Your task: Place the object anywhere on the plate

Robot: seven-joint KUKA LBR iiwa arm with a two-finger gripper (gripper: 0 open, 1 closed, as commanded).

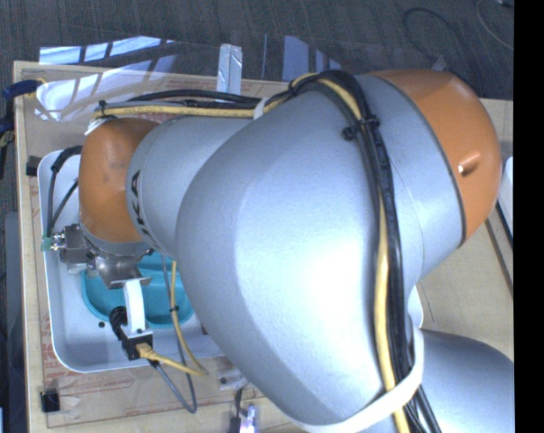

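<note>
My gripper hangs over the blue plate in the white bin at the view's left, under my own grey arm. Whether my grip is parted or closed, and where the object lies, I cannot tell.

**Count from my feed**

I count one arm, grey with orange, covering most of my feed. On the one table I can make out one white bin. The arm hides whatever lies to its right. In that bin I count one blue plate, partly covered.
</note>
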